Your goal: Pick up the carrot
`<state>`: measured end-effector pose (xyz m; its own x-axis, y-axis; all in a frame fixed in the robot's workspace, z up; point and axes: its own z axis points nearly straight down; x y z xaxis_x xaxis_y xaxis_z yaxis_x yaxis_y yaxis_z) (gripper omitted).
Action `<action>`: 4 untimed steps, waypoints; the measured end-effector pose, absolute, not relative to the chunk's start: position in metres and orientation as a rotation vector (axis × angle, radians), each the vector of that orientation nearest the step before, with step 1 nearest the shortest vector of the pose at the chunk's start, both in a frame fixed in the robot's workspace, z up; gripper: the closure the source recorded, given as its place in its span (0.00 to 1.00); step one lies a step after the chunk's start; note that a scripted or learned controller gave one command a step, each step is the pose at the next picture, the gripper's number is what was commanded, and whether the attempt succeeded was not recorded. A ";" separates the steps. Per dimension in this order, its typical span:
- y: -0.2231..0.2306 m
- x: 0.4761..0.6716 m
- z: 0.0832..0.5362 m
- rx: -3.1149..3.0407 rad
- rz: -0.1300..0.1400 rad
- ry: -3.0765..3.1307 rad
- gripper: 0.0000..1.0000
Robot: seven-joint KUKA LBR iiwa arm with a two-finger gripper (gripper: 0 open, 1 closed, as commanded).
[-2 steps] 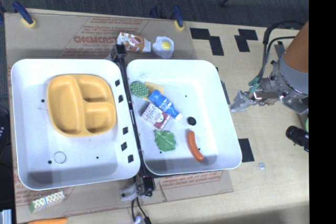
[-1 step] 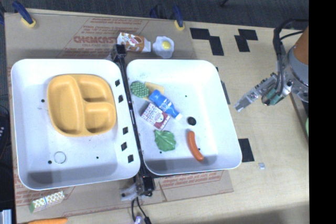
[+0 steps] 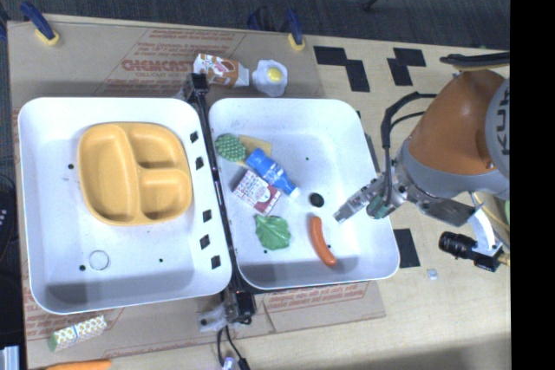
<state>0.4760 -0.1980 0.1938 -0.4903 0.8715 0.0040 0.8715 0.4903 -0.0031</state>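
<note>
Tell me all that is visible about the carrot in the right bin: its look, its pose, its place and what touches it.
The carrot is a small, slim, orange-red piece with rounded ends and a smooth, plastic-like surface, probably a toy. It lies flat on the floor of the right bin, near the front right corner, running from upper left to lower right. Nothing touches it: the green leafy toy lies apart to its left, and the gripper hovers near the bin's right wall, above and to its right.

Single fixed camera, mounted above the bench, looking down at a slant. Far bench edge sits at 12 o'clock, near edge at 6. Both bins fit in frame: left bin toward 9, right bin centre. Arm enters from 3 o'clock. Mid-range standoff.
</note>
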 end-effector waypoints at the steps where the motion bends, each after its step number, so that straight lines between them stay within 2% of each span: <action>1: -0.211 0.501 0.276 -1.319 0.002 -2.852 1.00; 2: -0.211 0.479 0.348 -1.033 0.002 -2.969 1.00; 3: -0.210 0.476 0.179 -1.063 0.000 -2.952 1.00; 4: -0.211 0.505 0.266 -0.530 0.002 -3.098 1.00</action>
<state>0.5052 -0.2108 0.2660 -0.9431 0.3326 -0.0015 0.3326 0.9431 -0.0009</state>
